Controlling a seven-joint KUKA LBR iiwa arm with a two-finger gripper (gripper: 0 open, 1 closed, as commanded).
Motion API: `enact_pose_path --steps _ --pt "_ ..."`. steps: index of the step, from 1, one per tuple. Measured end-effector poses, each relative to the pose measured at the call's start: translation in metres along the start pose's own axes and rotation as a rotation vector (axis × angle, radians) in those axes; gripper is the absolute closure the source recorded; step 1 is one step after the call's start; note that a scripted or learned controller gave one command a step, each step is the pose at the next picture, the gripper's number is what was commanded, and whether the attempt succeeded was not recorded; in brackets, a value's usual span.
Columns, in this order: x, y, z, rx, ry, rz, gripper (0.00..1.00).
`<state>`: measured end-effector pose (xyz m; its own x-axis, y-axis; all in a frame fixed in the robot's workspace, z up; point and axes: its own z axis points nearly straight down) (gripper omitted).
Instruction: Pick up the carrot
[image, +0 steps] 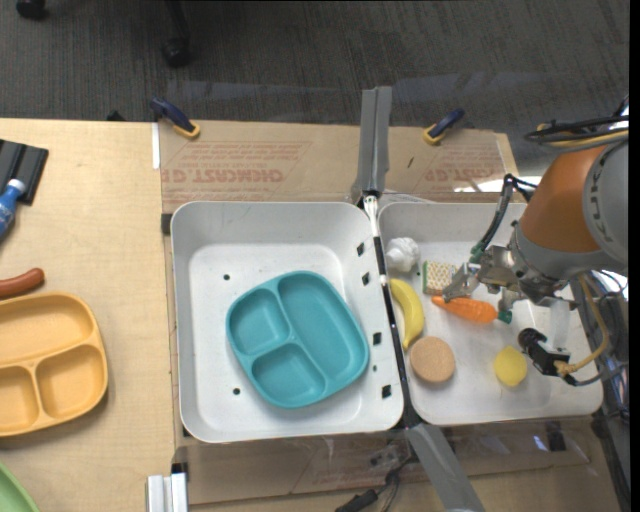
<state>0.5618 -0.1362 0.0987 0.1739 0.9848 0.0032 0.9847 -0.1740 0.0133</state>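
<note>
The pincer hung low in the right bin, its tips at the thick end of the carrot; whether they were spread or closed could not be told, the wrist hiding them. The carrot lay flat just below the tips, tapering away towards the arm. It looked like a light, stiff, smooth toy, apt to slip or roll; its middle offered the surest hold. A banana lay to the left, a lemon below right.
</note>
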Motion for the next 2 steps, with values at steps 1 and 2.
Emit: enact_pose_path --steps 1,2 --pt "-0.0084 -0.0199 0.0067 0.015 -0.002 -0.100 0.00" --pt "-0.0093 -0.0198 -0.0017 0.016 -0.002 -0.098 1.00"
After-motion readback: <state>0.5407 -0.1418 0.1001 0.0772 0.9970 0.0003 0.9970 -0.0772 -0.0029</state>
